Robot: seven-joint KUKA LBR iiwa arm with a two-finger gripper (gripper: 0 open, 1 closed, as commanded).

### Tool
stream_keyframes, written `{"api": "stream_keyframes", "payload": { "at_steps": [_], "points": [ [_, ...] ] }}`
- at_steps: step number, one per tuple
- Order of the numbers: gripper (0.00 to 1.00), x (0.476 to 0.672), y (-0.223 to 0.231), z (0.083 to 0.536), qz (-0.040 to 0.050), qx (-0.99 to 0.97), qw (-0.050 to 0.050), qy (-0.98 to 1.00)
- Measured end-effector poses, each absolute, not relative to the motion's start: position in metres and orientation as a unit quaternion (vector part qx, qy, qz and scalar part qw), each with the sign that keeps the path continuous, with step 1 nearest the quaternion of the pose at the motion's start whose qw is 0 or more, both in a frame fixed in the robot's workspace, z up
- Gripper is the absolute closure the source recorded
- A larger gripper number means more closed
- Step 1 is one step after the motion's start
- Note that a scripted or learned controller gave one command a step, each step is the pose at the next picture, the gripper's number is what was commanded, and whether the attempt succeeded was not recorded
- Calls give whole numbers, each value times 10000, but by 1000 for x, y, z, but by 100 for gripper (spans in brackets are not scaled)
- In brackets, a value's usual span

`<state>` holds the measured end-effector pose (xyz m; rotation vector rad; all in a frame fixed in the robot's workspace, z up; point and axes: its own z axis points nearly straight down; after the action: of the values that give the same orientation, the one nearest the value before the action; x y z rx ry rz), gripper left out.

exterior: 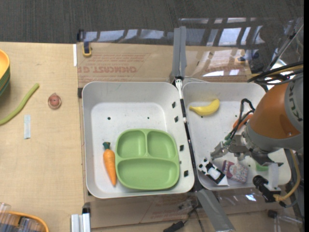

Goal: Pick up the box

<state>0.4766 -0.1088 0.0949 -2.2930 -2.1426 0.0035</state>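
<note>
Box (235, 171), pinkish: lower part of right bin (219, 129), lying flat, near the front wall. Hand (227, 149): just above-left of box, low over bin floor; finger state cannot be told. Black-and-white item (211, 172): just left of box. Banana (204, 107): upper part of same bin. Left bin (96, 129): green plate (147, 159), carrot (110, 164) at its left.
</note>
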Motion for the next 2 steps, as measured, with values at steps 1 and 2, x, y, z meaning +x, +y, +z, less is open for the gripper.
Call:
{"api": "stream_keyframes", "payload": {
  "at_steps": [1, 2],
  "points": [
    [0, 477, -143, 91, 7, -6770, 8, -7360],
    [0, 477, -117, 90, 10, -7300, 14, -6834]
  ]
}}
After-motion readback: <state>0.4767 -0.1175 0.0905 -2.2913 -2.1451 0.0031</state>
